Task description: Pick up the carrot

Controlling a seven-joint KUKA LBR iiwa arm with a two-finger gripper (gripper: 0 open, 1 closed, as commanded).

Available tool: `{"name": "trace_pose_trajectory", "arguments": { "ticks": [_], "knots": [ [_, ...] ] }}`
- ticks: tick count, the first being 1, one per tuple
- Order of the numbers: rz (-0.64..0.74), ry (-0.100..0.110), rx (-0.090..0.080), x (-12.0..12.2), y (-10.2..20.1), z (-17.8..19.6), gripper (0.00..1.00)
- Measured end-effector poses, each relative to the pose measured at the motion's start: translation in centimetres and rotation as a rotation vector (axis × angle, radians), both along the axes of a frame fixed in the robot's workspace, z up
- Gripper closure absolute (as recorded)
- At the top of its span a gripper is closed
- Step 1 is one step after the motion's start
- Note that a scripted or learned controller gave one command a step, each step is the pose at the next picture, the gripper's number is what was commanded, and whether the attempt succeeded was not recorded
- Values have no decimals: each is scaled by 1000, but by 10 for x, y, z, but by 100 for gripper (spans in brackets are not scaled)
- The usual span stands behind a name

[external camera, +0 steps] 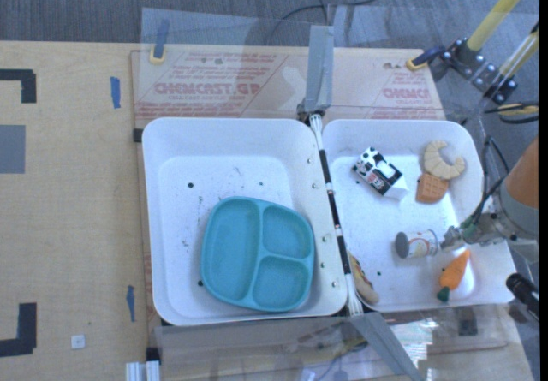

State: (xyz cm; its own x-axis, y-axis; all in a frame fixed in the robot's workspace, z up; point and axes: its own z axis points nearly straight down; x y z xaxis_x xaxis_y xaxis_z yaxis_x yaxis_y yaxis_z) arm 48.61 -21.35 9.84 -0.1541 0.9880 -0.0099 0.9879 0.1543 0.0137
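Gripper (pixel 467 235) of the grey arm hangs low over the right-hand bin (pixel 390 133), close to its right wall; from this slanted overhead angle it cannot be told whether the claw is open or closed. Just below and beside it lies the carrot (pixel 453 273), orange with a green top pointing toward the near edge, resting on the bin floor in the near right corner. A small grey-capped cylinder (pixel 412 245) lies on its side just left of the claw. Farther back in the same bin sit a black-and-white block (pixel 378 172), a croissant (pixel 443 157) and an orange waffle-like square (pixel 432 188). A tan item (pixel 363 280) rests against the divider. The left-hand bin (pixel 171 157) carries a teal three-compartment plate (pixel 257 254).
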Motion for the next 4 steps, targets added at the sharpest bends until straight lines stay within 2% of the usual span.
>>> {"name": "trace_pose_trajectory", "arguments": {
  "ticks": [1, 2, 3, 4],
  "knots": [
    [59, 4, 4, -1, 72, -9, 100],
    [-35, 4, 2, 13, -13, -10, 100],
    [-22, 10, 20, 15, -2, -9, 0],
    [217, 8, 2, -4, 17, -11, 0]
  ]
}}
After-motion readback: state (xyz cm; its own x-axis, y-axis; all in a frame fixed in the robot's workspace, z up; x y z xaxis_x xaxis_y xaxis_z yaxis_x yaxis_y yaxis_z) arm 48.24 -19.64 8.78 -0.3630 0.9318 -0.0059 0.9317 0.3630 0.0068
